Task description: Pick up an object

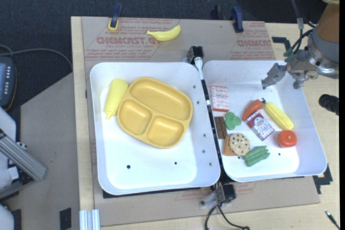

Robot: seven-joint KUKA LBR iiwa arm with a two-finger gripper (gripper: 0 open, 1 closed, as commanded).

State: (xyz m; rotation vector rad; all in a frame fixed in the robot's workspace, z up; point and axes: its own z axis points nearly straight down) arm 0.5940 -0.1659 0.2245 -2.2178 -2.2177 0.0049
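My gripper (284, 79) hangs over the back right part of the right bin (237, 70), fingers spread open and nothing between them. Below it, toward the front, lie small toy foods: a yellow corn cob (279, 116), an orange-red pepper (252, 109), a red and white box (261, 127), a red tomato (287, 139), a cookie (238, 144), a green pea pod (256, 155), a green leafy piece (232, 120), a brown bar (220, 126) and a white packet with red print (219, 98). The gripper touches none of them.
The left bin (102, 159) holds a yellow divided plate (155, 111) and a yellow bottle (115, 97) beside it. A banana (164, 34) lies on the cardboard behind the bins. Blue clamps (115, 16) stand at the back edge.
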